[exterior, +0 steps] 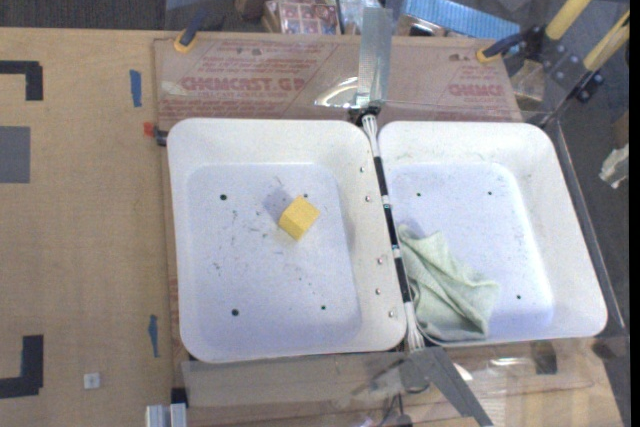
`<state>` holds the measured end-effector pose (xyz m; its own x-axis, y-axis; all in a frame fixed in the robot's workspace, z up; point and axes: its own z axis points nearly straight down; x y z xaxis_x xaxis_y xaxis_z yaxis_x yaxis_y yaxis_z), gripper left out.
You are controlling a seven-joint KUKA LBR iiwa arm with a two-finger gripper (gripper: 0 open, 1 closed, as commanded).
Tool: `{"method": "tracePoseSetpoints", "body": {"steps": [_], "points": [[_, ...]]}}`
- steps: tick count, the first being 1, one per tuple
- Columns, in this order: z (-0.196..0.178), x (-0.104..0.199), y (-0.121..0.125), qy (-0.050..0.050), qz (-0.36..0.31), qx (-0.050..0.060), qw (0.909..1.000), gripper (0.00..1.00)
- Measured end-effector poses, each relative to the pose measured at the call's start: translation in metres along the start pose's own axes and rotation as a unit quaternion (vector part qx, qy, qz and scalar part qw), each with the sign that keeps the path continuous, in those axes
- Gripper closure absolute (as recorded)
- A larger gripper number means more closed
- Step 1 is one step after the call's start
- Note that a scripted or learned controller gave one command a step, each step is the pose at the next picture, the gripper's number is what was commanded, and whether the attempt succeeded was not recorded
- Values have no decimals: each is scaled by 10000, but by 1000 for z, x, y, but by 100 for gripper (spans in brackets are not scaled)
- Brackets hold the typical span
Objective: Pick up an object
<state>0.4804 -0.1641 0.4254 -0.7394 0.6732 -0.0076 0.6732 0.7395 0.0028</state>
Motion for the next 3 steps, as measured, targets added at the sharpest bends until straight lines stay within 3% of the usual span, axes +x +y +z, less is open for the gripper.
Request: {"method": "tracePoseSetpoints", "body": {"steps": [1, 2, 3], "points": [[82, 44, 48, 24, 1907, 12, 9816, 100], [-12, 27, 46, -10, -1946, -10, 9809, 100], [110, 96, 105, 14, -2613, -12, 9653, 100]]}}
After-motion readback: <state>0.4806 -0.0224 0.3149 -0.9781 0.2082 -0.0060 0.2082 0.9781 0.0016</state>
